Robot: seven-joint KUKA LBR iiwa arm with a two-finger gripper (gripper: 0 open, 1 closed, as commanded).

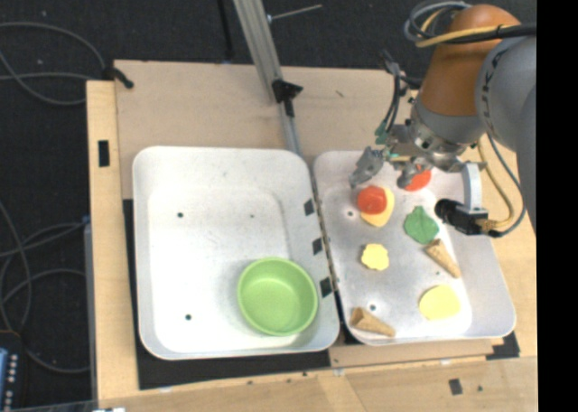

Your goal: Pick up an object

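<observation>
We read this as the approach step: gripper (pixel 390 166) hovers low at the right bin's (pixel 492 297) far edge, just above the red-and-yellow toy (pixel 374 203). We cannot tell its opening or whether anything is held. Next, we judge, comes a straight descent onto that toy.

The left bin (pixel 181 193) lies mostly open, only a green bowl (pixel 277 296) near its front. The right bin (pixel 492 306) is crowded: small toys scattered close together, the arm (pixel 461 67) overhanging its back.
</observation>
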